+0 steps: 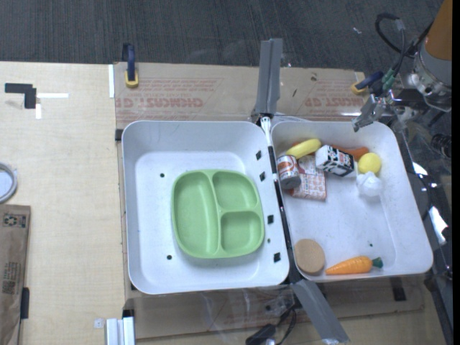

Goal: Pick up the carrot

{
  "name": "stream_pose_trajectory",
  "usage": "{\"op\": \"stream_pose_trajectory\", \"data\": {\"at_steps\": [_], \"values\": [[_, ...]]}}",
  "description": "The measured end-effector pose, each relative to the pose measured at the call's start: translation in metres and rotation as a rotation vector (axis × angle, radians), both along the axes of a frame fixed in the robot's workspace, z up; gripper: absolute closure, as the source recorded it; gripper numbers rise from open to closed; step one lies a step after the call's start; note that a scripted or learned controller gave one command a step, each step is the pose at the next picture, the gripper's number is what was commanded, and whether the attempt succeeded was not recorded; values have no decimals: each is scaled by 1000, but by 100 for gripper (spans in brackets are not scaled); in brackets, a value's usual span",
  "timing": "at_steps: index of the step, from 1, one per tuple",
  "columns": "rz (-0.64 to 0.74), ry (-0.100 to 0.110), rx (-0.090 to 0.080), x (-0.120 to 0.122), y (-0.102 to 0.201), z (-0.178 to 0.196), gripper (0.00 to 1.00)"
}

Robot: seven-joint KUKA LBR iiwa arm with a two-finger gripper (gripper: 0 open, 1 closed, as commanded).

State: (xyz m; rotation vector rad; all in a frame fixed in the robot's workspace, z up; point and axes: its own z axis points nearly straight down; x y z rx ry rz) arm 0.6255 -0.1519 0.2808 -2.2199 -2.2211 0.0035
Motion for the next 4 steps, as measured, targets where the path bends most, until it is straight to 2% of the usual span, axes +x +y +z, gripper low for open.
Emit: {"op": "stream_pose_trajectory", "data": {"at_steps": [1,2,3,4], "values": [[392,-1,1,-42,-26,-97,0],[657,-2,2,-74,23,-95,0],[713,-1,3,-148,5,-178,0],[451,-4,0,-145,-51,-67,0]]}}
